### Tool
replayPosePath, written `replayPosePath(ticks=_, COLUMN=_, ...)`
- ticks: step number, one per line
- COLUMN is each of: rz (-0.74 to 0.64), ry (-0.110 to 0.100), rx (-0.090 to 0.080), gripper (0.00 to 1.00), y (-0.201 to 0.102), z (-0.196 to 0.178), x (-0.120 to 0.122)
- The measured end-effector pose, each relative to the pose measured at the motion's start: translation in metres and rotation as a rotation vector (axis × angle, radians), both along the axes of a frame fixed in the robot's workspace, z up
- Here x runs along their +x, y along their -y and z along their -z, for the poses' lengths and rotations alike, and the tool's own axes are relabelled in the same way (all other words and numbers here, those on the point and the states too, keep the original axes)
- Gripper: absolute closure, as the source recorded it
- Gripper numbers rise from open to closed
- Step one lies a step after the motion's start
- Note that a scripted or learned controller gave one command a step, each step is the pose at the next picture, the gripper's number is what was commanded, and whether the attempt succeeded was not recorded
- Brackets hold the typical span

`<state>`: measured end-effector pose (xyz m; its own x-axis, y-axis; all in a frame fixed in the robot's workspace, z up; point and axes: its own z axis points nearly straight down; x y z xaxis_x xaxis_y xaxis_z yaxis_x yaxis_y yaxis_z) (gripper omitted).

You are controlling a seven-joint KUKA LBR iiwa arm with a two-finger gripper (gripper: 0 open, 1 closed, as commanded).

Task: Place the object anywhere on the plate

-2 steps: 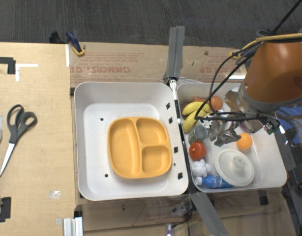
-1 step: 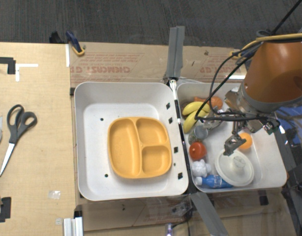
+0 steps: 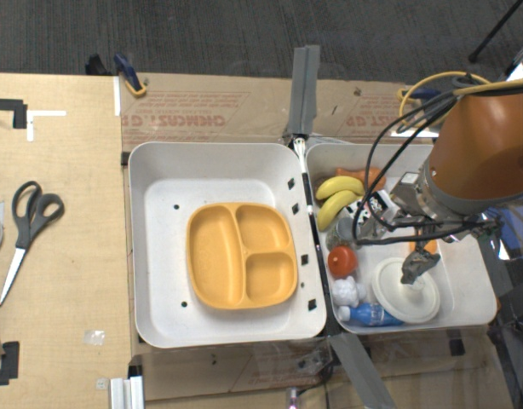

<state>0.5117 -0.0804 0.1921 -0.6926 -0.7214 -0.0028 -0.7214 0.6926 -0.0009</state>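
Orange-banded arm [image 3: 483, 143] hung over rt bin [image 3: 474, 313]; pincer [image 3: 415, 267] above white disc [image 3: 405, 292], grip state can't tell. Yellow plate [image 3: 242, 255] sat in lt bin [image 3: 151, 228].

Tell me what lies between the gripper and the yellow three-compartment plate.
In the camera view, between the gripper and the yellow plate lie a red round object, two yellow bananas and the bins' adjoining walls.

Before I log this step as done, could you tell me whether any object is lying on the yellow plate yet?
No, the yellow plate in the left bin has nothing in its three compartments.
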Motion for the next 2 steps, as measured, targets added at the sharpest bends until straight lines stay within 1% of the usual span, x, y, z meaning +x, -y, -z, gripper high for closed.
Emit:
replayPosePath(ticks=1, rz=-0.158, ry=0.000, rx=0.000, gripper=0.00, y=0.0649, z=0.0011, x=-0.0275)
replayPosePath(ticks=2, rz=-0.154, ry=0.004, rx=0.002, gripper=1.00, y=0.0638, z=-0.0082, x=-0.0253)
